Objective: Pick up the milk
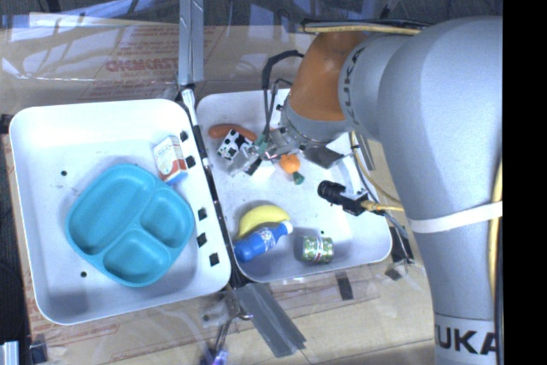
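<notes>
The milk carton (168, 156), a small white and orange-red box, lies in the left bin (51, 132), left of the frame's middle, touching or just beside the upper right edge of a blue divided plate (128, 222) and close to the wall between the bins. The gripper (261, 151) is in the right bin (376, 248), near the frame's centre, low among other things; whether its jaws are spread or pressed together I cannot tell, and nothing shows plainly between them.

The main risk, as I judge it, is that the arm works in the wrong bin. A black-and-white spotted cube (229, 144), a brown sausage-shaped thing (229, 132) and a small carrot (292, 165) crowd the gripper, so it may close on one of them. Lower in that bin lie a banana (261, 216), a blue bottle (261, 242) and a can (317, 249).

Should the arm cross over, the plate's rim and the bin wall leave little room around the carton, which could tip or slide away.
</notes>
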You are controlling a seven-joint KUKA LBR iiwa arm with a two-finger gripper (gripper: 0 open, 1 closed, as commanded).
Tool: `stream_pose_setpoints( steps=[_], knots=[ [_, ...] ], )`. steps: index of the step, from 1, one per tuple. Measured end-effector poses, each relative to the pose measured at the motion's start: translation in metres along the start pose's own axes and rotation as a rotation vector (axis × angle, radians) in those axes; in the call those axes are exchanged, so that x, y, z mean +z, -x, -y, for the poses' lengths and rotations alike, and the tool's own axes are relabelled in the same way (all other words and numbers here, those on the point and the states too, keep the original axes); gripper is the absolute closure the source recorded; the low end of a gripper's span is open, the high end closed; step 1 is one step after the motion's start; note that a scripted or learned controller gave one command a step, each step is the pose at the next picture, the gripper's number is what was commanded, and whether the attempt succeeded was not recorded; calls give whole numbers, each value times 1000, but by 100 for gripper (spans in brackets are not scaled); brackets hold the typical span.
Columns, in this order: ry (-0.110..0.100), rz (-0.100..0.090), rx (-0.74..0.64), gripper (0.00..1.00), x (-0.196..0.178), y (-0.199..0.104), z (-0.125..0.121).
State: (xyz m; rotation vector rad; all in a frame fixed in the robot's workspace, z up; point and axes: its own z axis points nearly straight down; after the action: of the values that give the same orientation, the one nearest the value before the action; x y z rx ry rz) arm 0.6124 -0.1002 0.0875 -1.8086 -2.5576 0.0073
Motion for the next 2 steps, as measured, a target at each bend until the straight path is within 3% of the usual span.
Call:
stream_pose_setpoints(
  steps=[1,2],
  knots=[
    [-5,-2,-3,100,-7,0,0],
    [2,2,-7,100,-101,-47,-39]
  ],
)
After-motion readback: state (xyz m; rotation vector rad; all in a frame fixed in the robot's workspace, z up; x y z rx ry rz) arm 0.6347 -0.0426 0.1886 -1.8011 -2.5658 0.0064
